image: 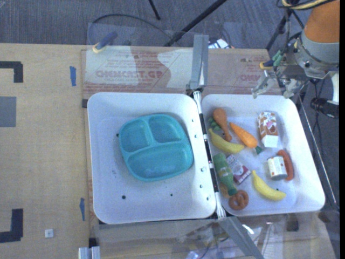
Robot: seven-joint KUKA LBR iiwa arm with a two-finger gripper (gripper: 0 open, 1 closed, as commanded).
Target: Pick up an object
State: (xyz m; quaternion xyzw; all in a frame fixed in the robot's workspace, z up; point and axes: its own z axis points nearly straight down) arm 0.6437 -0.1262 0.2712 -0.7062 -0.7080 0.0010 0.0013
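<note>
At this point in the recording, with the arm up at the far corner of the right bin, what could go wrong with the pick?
The hand sits above the right bin's far rim, away from the toys, so a straight descent may strike the rim or close on nothing. The carrot, drumstick and banana touch or overlap, so a grasp there may nudge neighbours or catch two. The green bottle lies along the divider, leaving little finger room.

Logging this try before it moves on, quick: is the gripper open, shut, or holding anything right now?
Gripper: open, nothing between its fingers; it sits above the far edge of the right shallow white bin.
</note>
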